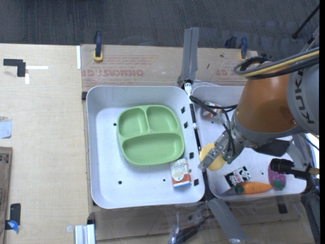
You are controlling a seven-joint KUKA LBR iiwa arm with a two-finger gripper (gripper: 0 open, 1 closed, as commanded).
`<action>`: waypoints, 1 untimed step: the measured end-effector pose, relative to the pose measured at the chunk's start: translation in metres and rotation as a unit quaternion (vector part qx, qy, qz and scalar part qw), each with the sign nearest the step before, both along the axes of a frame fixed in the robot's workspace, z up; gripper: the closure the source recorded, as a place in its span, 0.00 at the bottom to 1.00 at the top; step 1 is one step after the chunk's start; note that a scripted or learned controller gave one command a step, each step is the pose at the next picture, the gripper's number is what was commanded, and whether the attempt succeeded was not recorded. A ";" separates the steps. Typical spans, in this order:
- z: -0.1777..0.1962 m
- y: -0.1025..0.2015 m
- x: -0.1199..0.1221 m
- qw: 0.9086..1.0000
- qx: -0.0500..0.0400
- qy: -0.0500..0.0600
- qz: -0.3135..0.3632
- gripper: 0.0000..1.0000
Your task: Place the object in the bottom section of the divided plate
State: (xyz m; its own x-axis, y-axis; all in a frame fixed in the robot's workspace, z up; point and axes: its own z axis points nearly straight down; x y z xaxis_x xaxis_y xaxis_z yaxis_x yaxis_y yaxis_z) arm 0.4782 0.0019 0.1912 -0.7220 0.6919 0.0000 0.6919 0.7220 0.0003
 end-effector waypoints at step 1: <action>0.046 0.057 0.030 0.999 -0.001 0.001 -0.051 1.00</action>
